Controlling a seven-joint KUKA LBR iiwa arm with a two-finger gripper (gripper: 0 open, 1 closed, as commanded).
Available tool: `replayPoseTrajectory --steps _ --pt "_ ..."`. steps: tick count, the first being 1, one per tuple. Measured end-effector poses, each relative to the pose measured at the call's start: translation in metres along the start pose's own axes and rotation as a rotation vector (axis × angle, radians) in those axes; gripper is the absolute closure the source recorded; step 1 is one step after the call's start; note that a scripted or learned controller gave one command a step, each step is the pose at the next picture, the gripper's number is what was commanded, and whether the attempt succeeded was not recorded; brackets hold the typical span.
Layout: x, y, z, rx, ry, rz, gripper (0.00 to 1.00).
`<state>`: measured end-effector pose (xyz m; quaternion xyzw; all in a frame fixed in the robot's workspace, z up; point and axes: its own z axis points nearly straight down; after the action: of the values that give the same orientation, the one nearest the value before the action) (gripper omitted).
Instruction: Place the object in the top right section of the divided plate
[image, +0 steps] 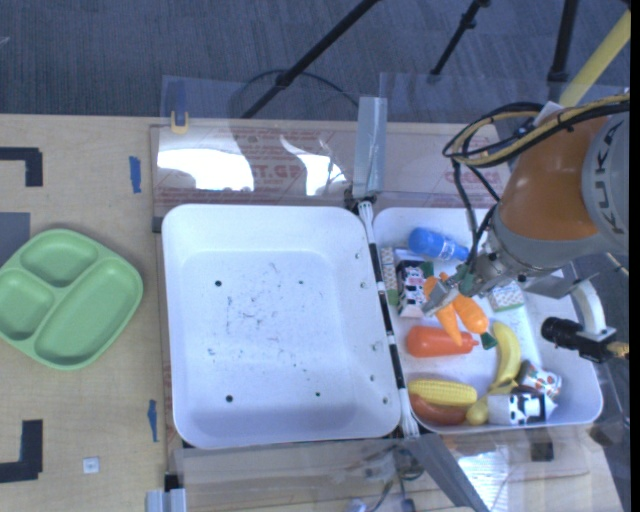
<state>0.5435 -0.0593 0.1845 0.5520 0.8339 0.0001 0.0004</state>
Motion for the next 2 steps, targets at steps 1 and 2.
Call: replayPoseTrajectory --steps 1,2 --pt "0.053 -0.036 0.0 0.002 0.002 -0.13 1.0" --pt "0.127 -0.016 0.001 0.001 0.001 0.275 1.0"
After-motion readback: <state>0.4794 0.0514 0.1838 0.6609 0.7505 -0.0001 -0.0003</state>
